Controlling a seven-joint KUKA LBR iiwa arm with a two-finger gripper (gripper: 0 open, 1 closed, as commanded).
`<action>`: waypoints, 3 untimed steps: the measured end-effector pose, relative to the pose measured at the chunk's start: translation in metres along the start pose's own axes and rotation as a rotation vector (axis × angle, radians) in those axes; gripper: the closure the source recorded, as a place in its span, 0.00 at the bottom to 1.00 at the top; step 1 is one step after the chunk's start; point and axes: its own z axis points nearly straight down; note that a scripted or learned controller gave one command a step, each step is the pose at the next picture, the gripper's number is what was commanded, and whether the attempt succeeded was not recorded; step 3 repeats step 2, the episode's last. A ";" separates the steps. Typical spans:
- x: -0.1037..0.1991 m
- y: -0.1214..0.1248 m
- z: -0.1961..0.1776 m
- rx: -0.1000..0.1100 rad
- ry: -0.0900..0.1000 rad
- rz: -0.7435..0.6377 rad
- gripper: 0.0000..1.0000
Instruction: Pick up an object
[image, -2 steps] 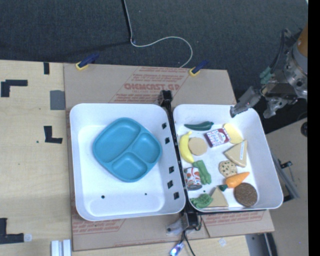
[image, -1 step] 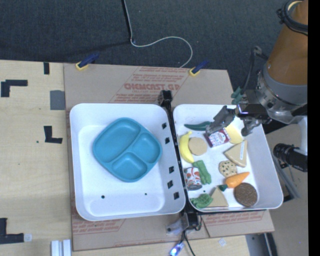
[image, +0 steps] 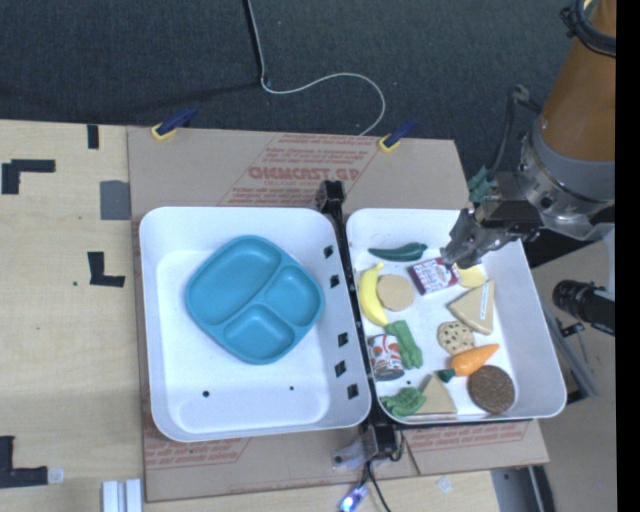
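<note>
- Two shallow white bins sit on cardboard: the left bin (image: 160, 300) bears a smooth blue divided plate (image: 254, 297), the right bin (image: 540, 340) a jumble of toy food.
- My gripper (image: 462, 252) hangs over the far corner, above a small purple packet (image: 433, 275), likely my target.
- Whether my fingers stand open or closed, I cannot tell.
- Banana (image: 370, 295), carrot (image: 472, 358), cookie (image: 491, 388): glossy, rounded, probably slippery.

The gripper (image: 466, 248) covers part of a yellow piece (image: 472, 276) beneath it, shape unclear. The arm (image: 585, 110) runs off the top-right corner. The small packet (image: 434, 274) print's unreadable.
</note>
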 end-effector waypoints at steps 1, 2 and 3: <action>0.080 -0.002 0.080 0.003 0.002 -0.006 1.00; 0.064 -0.001 0.098 -0.002 0.001 0.004 1.00; 0.064 -0.001 0.098 -0.002 0.001 0.004 1.00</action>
